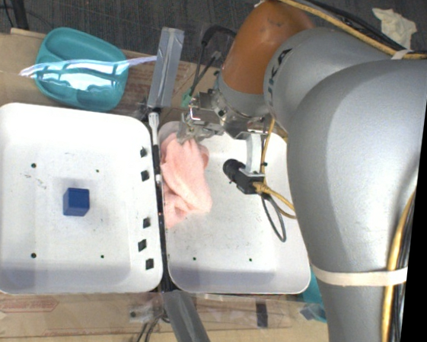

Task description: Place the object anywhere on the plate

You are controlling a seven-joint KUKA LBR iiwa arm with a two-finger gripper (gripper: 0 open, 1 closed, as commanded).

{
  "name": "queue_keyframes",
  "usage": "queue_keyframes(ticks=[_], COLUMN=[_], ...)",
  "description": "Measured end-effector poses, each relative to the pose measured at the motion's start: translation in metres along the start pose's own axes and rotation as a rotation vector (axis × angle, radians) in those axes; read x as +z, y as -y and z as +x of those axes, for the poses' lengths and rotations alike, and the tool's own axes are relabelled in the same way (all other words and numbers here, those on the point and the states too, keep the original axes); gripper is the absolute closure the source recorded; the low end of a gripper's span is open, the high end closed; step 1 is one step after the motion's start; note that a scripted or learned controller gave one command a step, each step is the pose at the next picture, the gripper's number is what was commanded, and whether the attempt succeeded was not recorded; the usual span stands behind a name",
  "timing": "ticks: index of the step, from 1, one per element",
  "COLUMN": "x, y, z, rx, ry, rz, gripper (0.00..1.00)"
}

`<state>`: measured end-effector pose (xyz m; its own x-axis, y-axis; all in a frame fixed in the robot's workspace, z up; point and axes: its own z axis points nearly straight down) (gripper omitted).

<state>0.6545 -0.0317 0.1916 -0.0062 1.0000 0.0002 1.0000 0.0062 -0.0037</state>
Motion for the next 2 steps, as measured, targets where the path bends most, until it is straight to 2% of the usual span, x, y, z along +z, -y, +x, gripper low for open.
queue_keyframes(ticks=[1, 2], x=[-0.056, 0.008], y=[0.047, 0.111], z=[0.082, 0.155], rx=[-0.132, -0.113], ry=[0.001, 0.002], rz=[0.000, 0.002], gripper=[1.00, 1.00])
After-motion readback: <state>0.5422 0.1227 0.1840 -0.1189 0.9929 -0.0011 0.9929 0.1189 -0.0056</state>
